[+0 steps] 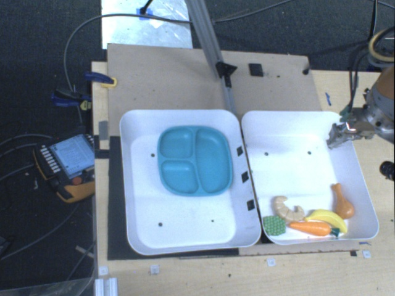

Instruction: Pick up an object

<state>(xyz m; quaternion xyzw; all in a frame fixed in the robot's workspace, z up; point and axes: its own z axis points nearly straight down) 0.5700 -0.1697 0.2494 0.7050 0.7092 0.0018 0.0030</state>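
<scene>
Toy food lies gathered in the near corner of the right bin (290,134): a banana (326,217), an orange carrot (310,228) just in front of it and touching it, a pale curled piece (287,209) that looks like a shrimp, a small green piece (274,226) against the near wall, and a brown drumstick (342,203) standing a little apart toward the right wall. Any of these could be the object to pick, since the task does not name one. All of them rest on the bin floor, none is lifted. The gripper (339,133) hangs over the far right part of the same bin, near its right rim, well apart from the pile. It is small and partly blurred from where I stand, so I cannot tell how its claw is set, and I see nothing held in it. The left bin (139,165) carries a blue divided plate (195,160), which has nothing on it. On the floor to the left lies a handheld control pad (66,159) with its cable. In my judgement the task is at its beginning: the arm must come toward the near corner, descend on one piece, close on it and raise it. The crowded pile may make a clean grasp difficult; the drumstick seems the easier one.
</scene>
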